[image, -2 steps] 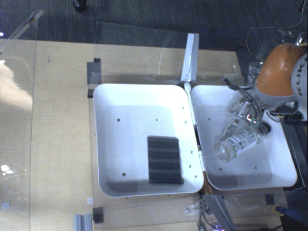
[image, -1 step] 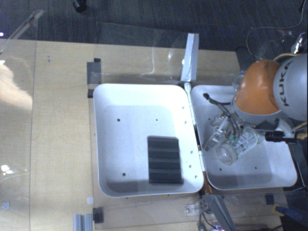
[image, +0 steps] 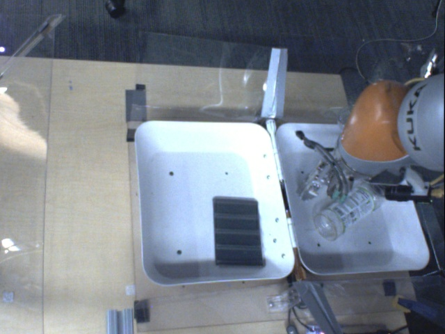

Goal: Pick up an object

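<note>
Glass jar [image: 344, 213] lies tipped in the right bin [image: 410, 252], tool [image: 327, 179] just beside it; I cannot tell its grip. Best approach: straddle the jar's body squarely before closing.

The arm [image: 410, 127] comes in from the right, its grey body bent down so the orange band [image: 372, 127] sits just above and to the right of the end effector [image: 323, 179]. The wrist points down and to the left. The end effector hangs low, its thin metal parts blurred together in a tangle.
</note>
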{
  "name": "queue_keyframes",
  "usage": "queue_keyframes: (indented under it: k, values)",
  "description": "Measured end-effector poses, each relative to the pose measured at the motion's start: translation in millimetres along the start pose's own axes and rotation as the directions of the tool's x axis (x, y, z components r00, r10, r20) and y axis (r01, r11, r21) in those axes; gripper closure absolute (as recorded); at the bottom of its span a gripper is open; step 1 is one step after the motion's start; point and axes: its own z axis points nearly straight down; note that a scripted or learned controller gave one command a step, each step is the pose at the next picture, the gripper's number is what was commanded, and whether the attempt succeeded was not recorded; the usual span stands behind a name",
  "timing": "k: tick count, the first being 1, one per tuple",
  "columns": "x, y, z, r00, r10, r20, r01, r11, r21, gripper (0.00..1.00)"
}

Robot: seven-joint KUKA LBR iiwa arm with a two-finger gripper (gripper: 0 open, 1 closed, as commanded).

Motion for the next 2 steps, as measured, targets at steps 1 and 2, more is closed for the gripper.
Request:
queue_keyframes:
  k: [1, 2]
  values:
    - [-38.1, -22.2, -30.0, 0.982, -0.19, -0.014, 0.19, 0.982, 0.007, 1.0]
    - [-38.0, -22.1, -29.9, 0.982, -0.19, -0.014, 0.19, 0.982, 0.007, 0.0]
